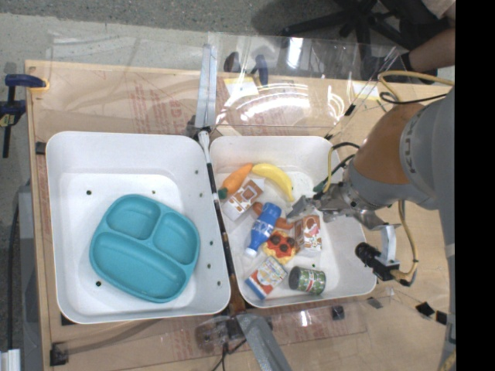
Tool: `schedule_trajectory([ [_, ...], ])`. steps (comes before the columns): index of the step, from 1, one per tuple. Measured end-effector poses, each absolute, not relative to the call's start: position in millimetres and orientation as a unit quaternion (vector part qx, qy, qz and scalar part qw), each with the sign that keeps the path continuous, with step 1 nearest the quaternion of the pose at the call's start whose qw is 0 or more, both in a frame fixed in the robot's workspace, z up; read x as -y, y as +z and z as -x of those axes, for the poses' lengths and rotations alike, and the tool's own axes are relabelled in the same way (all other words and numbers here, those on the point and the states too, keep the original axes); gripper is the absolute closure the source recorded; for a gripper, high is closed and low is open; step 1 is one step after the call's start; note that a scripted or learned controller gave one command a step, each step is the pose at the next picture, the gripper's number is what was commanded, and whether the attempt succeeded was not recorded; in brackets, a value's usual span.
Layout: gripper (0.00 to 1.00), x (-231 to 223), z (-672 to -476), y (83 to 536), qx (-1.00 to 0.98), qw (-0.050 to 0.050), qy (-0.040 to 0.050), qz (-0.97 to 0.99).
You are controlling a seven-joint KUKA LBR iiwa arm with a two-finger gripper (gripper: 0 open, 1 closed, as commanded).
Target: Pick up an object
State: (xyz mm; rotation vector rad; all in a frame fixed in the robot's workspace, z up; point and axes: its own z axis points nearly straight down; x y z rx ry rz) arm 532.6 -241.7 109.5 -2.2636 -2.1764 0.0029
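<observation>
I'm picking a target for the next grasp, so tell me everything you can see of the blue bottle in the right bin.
The blue bottle is small and looks like plastic: a bright blue body with a white neck and cap. It lies on its side, tilted diagonally, cap end toward the near left, in the middle of the right bin. It is crowded: a small carton sits against its upper left and a red and yellow packet against its right. The banana lies just beyond it. The gripper is to its right, apart from it.
</observation>
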Motion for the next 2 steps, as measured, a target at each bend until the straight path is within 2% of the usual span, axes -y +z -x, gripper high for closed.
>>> schedule_trajectory([
  [1, 1.00, 243.4, -532.5, 120.0, 0.694, 0.001, 0.0017, 0.720],
  [2, 1.00, 217.5, -535.4, 208.0, 0.668, 0.000, 0.0001, 0.744],
])
